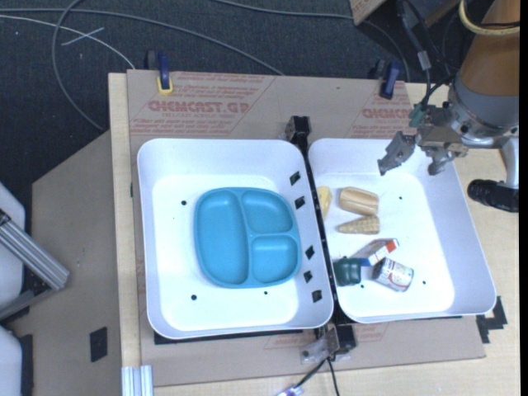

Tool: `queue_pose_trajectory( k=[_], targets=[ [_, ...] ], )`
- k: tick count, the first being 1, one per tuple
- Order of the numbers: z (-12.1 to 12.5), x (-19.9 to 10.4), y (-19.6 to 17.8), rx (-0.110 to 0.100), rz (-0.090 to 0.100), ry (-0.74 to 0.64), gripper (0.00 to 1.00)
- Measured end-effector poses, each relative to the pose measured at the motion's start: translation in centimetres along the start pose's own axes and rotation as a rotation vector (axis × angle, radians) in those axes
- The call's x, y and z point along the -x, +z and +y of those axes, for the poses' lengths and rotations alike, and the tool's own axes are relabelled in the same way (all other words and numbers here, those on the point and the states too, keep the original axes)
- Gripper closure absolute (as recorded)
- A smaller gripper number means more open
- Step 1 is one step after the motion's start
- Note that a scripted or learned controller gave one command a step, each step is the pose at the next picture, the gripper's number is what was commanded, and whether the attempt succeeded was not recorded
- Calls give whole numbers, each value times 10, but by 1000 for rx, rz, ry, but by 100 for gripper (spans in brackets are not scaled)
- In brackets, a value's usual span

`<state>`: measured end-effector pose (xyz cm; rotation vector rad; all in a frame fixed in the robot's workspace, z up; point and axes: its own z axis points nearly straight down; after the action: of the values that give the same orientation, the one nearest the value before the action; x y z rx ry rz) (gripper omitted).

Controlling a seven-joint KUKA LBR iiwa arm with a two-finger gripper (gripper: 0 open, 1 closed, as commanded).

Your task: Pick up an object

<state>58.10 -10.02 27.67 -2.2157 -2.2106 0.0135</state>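
In the camera view, the right bin point(462, 246) holds a small group of objects, all lying in its left half. Near the bin's 10 o'clock side there is a tan bread-like roll point(359, 199), and just beside it, at its 9 o'clock, a small pale yellow piece point(324, 201) by the bin's wall. Below the roll lies a yellowish cone with a ribbed surface point(360, 225), its point toward 3 o'clock. At the bin's 7 o'clock there is a dark green object point(348, 271), and touching it at 3 o'clock a silver can with a red part point(393, 273). A thin reddish stick point(382, 248) lies tilted just above the can.

The hand point(417, 157) hovers over the upper part of the right bin, at about 12 o'clock of it, well apart from the objects. Its two dark fingers point(394, 153) are spread and nothing is between them, so the hand is released.

The left bin point(161, 221) carries a blue plate with three compartments point(246, 236) near its middle. Both bins rest on a brown cardboard sheet point(214, 97) with red printed letters, fixed by blue clamps point(164, 73) at its far edge. The sheet lies on the bench point(74, 221). Beyond it, at 12 o'clock, the floor is a dark carpet point(247, 15) with thin grey cables point(99, 23) lying on it.
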Motion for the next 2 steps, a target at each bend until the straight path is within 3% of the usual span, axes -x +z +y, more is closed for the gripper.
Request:
queue_pose_trajectory(
  k=[1, 2],
  targets=[
    [2, 0, -7, 13, -1, -3, 0],
    [10, 1, 52, 8, 0, -2, 0]
  ],
)
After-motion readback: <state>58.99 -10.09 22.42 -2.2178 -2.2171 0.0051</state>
